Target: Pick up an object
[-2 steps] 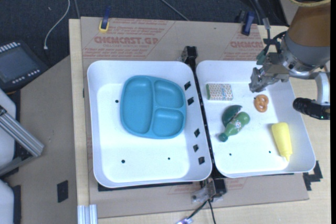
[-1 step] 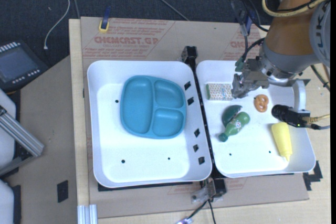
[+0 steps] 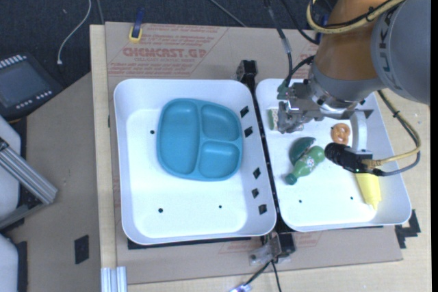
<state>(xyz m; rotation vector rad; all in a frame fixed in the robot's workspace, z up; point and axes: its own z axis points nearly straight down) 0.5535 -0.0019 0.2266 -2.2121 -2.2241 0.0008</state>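
We see the gripper low over the far left part of the right white bin; we cannot tell its state. Just near of it lies a green plastic bottle, with a yellow banana-shaped toy further right.

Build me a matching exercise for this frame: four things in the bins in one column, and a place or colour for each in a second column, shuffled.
Things:
1. divided plate
2. bottle
3. corn-like item
4. gripper

Descriptions:
A. yellow, near the right bin's lower right corner
B. blue, alone in the left bin
C. green, lying tilted in the middle of the right bin
D. low over the upper left part of the right bin

Pairs: 1-B, 2-C, 3-A, 4-D
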